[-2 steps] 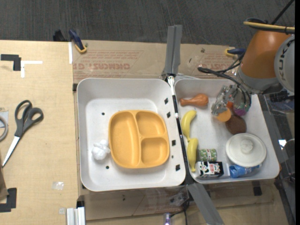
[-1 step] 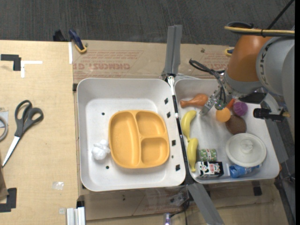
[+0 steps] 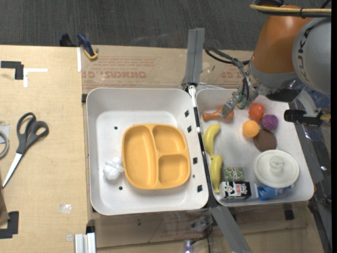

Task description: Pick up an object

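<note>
The claw (image 3: pixel 231 108) is low in the right bin's (image 3: pixel 303 194) far left corner, its tip at an orange carrot-like piece (image 3: pixel 213 114); whether it is open or gripping anything cannot be told. Nearby lie a tomato (image 3: pixel 256 111), orange (image 3: pixel 250 128), purple ball (image 3: pixel 269 122), brown lump (image 3: pixel 265 140), two bananas (image 3: pixel 211 137), a white lidded cup (image 3: pixel 276 167) and small cartons (image 3: pixel 235 190). The left bin (image 3: pixel 100 141) holds a yellow divided plate (image 3: pixel 156 156) and white wad (image 3: pixel 111 168). Scissors (image 3: pixel 25 136) lie on the desk (image 3: pixel 42 183).
</note>
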